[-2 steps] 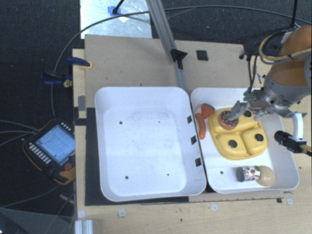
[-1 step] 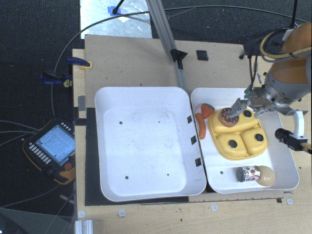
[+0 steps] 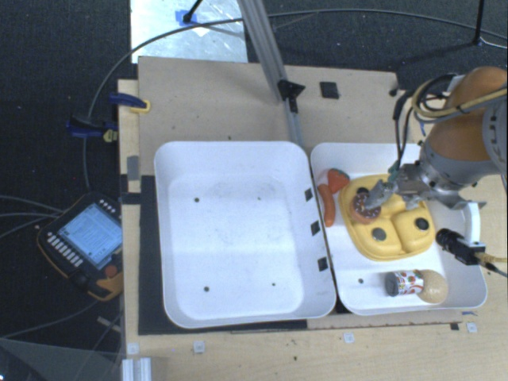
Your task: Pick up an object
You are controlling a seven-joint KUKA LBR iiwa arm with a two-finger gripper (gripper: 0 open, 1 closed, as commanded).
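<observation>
The right bin [image 3: 479, 294] holds a yellow moulded plastic piece [image 3: 390, 232] with a brown ring [image 3: 366, 205] on its left part. An orange and red toy [image 3: 329, 190] lies against the bin's left wall. A small patterned bottle with a beige cap [image 3: 417, 284] lies near the front. My gripper [image 3: 381, 194] reaches in from the right and hangs over the top of the yellow piece, right beside the brown ring. I see nothing lifted off the bin floor.
The left bin [image 3: 230, 236] sits beside the right one, their walls touching. A black cylindrical part [image 3: 458, 246] sticks out by the right bin's right rim. A slanted metal pole [image 3: 266, 46] crosses the back. A teach pendant [image 3: 83, 240] lies off the bench at left.
</observation>
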